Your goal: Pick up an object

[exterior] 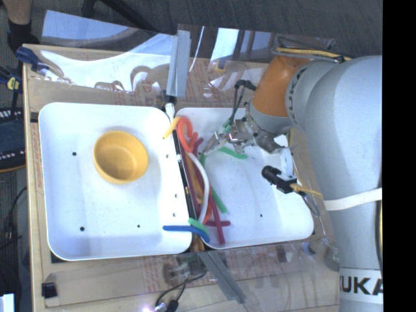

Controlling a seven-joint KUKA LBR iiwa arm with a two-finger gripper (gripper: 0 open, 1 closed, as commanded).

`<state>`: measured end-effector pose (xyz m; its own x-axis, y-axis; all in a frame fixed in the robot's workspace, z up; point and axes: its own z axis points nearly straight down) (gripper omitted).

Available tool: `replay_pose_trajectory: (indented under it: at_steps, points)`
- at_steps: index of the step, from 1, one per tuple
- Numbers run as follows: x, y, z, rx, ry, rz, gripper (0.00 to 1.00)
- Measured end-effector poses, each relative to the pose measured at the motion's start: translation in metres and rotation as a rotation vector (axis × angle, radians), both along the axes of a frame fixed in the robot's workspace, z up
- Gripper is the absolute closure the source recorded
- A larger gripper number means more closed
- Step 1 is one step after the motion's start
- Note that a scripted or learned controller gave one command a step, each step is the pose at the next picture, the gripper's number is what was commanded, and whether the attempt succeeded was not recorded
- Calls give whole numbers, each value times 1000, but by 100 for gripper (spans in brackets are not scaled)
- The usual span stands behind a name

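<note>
Our grey arm, with its orange band

We see a bulky, rounded light-grey arm with an orange band just behind the metallic gripper; a pale ring circles the body farther back, black letters "UKA" sit near the base, and thin dark cables run beside the wrist.
</note>
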<state>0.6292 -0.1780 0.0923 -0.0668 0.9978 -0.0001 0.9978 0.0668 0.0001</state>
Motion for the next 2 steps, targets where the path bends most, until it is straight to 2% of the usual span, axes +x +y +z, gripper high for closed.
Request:
replay_pose_trajectory:
  at_steps: [1, 2]
  points:
    - [0, 0, 10, -1, 1, 3, 100]
    - [0, 0, 10, -1, 1, 3, 0]
